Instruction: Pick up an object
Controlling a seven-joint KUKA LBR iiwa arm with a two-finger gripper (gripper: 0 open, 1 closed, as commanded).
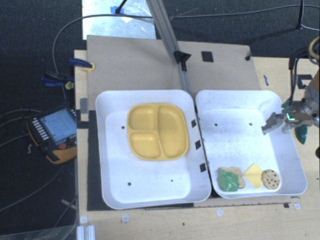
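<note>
My tool (274, 123) sits at 3 o'clock in the camera view, above the right edge of the right bin (250, 104). It carries nothing; the view does not settle whether it is released or clenched, so I cannot tell.

The candidate objects lie in a row along the near wall of the right bin, at about 5 o'clock from the bin centre:
1. A green item on a tan slice (230, 179), at the 9 o'clock end of the row.
2. A yellow square slice (253, 175), in the middle, touching or just beside its neighbours.
3. A round speckled cookie (270, 179), at the 3 o'clock end, near the bin corner.

The left bin (107, 159) holds a yellow divided plate (158, 131) with 3 compartments.

Recommended procedure, by my judgement:
1. Move toward 6 o'clock until I am centred over 1 object.
2. Prefer the green item: it appears thickest, and its 9 o'clock side is free.
3. Descend vertically, aligned so the bin wall does not obstruct closure.

Caution: the yellow slice looks thin and flat, and may slip from a pinch.
</note>
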